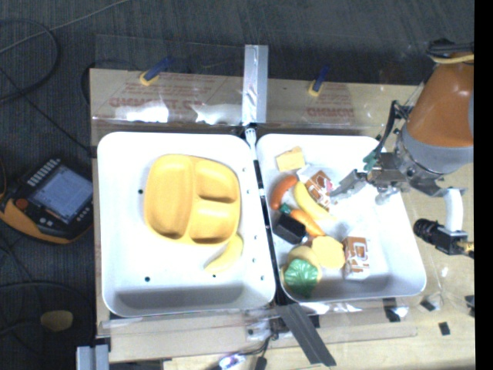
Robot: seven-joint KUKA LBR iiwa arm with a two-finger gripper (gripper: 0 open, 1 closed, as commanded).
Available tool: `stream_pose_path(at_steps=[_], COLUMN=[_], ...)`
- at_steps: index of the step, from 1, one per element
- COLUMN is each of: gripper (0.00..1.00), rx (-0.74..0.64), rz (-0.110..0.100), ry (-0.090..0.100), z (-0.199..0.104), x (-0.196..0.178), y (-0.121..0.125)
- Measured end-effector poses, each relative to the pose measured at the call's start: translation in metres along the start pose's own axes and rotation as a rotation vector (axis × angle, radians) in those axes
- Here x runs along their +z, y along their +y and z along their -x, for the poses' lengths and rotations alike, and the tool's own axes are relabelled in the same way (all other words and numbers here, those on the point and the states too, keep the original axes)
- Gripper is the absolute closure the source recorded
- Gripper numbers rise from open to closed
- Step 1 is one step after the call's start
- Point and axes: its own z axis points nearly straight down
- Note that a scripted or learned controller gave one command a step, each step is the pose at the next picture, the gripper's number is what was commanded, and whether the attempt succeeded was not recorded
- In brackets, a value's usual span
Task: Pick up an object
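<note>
Yellow plastic dominates the left bin (115, 276): a sectioned tray (191, 197) lies tilted across its middle, and a yellow banana (225, 254) curves along the floor just below the tray's lower right corner. On the floor to the far left of the bench sits a handheld controller (48, 200) with a dark screen and an orange edge. Two blue-and-yellow clamps (156, 69) grip the clear sheet along the bench's far side, one on each side of the metal strip (255, 83) that runs down to the divide between the bins.

The right bin (400, 260) holds the cluster of objects to pick from. Near its far left corner lies a pale yellow block (290, 159). Below it an orange piece (282, 190) touches a second banana (306, 199) and a small printed packet (319, 186). A black block (290, 228) sits beside a carrot (311, 223). Toward the near edge are a green round item (300, 276), a pale yellow round one (326, 250) touching it, and a brown-and-white carton (356, 254) to their right.

The gripper (356, 182) hangs low over the right bin, just right of the printed packet, reaching in from the grey and orange arm (439, 122). Whether its jaws are spread or pressed together cannot be told, and nothing is visibly caught between them.
</note>
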Motion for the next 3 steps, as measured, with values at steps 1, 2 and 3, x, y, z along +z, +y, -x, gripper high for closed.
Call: stream_pose_path(at_steps=[1,2,3], gripper=[0.0,0.0,0.0], rx=[0.016,0.202,0.105], rz=[0.015,0.0,-0.008], ry=[-0.003,0.0,-0.004], z=[-0.013,-0.029,-0.02], x=[0.144,0.104,0.139], y=[0.046,0.036,0.106])
